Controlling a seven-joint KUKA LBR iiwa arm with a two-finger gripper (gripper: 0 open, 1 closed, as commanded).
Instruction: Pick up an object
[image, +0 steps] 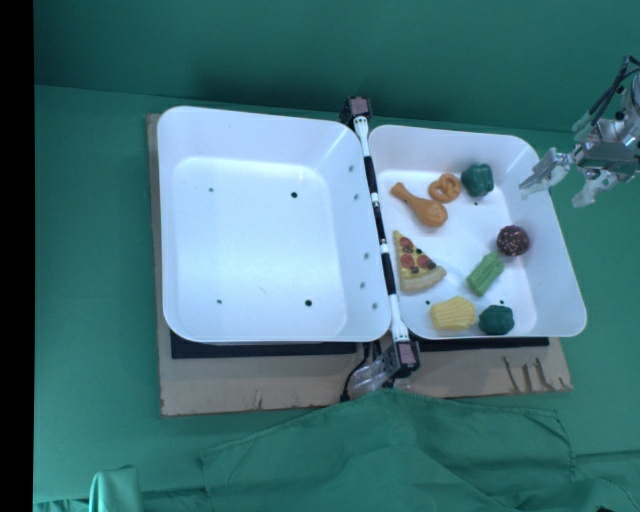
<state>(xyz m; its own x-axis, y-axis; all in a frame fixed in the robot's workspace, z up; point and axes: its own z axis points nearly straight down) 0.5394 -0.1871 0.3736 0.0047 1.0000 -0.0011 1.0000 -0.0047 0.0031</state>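
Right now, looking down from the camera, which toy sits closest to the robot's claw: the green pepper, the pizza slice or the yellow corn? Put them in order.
From the gripper:
1. Green pepper, bin's far side.
2. Pizza slice, beside the divider.
3. Yellow corn, near front edge; nearly level with the pizza.

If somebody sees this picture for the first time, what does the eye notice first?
Probably the bright toy foods in the right bin: a pizza slice, an orange drumstick, a pretzel and yellow corn. Next, the pincer at that bin's far right corner, holding nothing.
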